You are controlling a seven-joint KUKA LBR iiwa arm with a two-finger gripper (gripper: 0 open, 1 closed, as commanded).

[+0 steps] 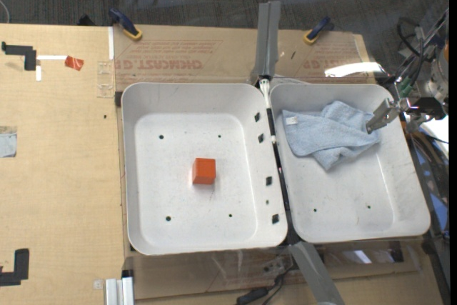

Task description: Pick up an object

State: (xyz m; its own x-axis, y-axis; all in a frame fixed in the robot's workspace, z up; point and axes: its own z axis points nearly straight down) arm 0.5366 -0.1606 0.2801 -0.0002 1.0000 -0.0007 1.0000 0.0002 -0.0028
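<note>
A small orange-red cube (204, 171) sits near the middle of the left white bin (143, 225). A crumpled pale blue cloth (325, 133) lies in the upper half of the right white bin (400, 218). My gripper (377, 119) reaches in from the right over that bin's upper right corner, and its tip is at the cloth's right edge. I cannot tell whether it touches the cloth. Nothing is lifted; both objects rest on the bin floors.
A grey divider bar (267, 39) runs between the bins at the back. Cardboard (186, 57) lies behind them, held by blue-and-yellow clamps (125, 23). A wooden board (50, 153) is to the left. Cables (421, 39) hang near the arm at right.
</note>
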